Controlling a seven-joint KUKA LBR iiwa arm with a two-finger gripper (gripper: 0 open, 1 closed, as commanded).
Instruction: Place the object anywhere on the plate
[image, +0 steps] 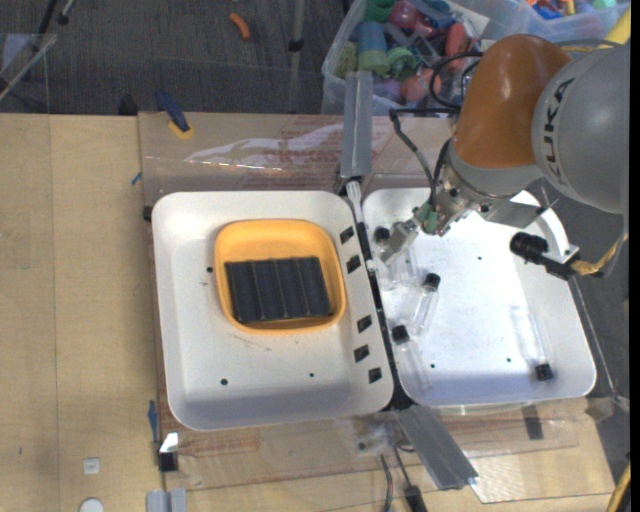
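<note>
An orange plate (275, 233) lies in the left bin (190, 330), and a black ribbed slab (278, 288) rests flat on it. The right bin (480, 360) holds clear tubes with black caps: one (424, 305) near the middle left and one (530, 345) toward the front right. My gripper (412, 228) hangs low over the right bin's back left corner, close to the divider. Its tip blends into the white floor and the clear tubes below it.
A row of black clips (358, 295) runs along the divider between the bins. A grey bar (353, 130) rises behind the divider. A crate of coloured toys (420, 40) stands beyond the bench. The arm's orange band (500, 100) overhangs the right bin's back edge.
</note>
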